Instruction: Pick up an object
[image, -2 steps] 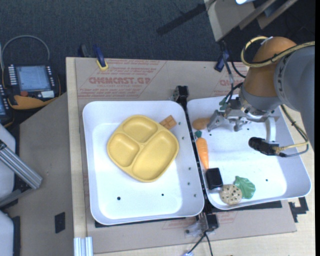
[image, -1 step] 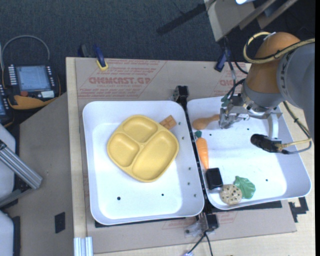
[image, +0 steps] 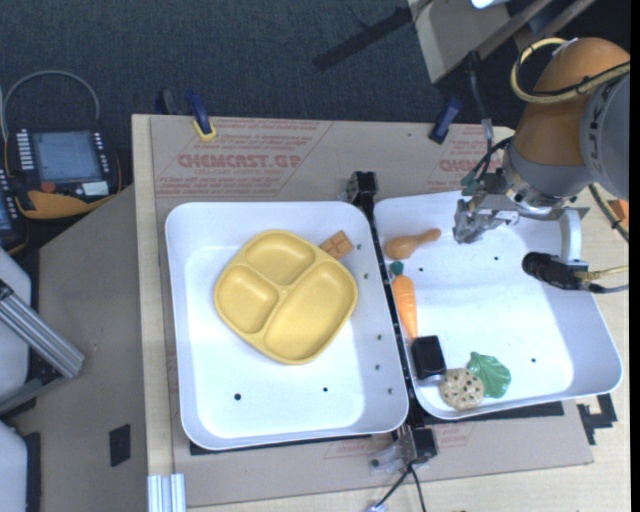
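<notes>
Tan pear (image: 412, 243) lies just beside my gripper (image: 470, 228), hovering low as if lining up a grab, though I cannot tell how its jaws stand.

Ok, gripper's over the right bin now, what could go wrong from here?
1. The gripper hangs beside the tan pear-shaped piece, not over it; descending here may close on nothing.
2. That piece lies near the bin wall, so a finger might catch the wall.
3. The carrot, black block and cookie crowd the left wall, making those grasps awkward.
</notes>
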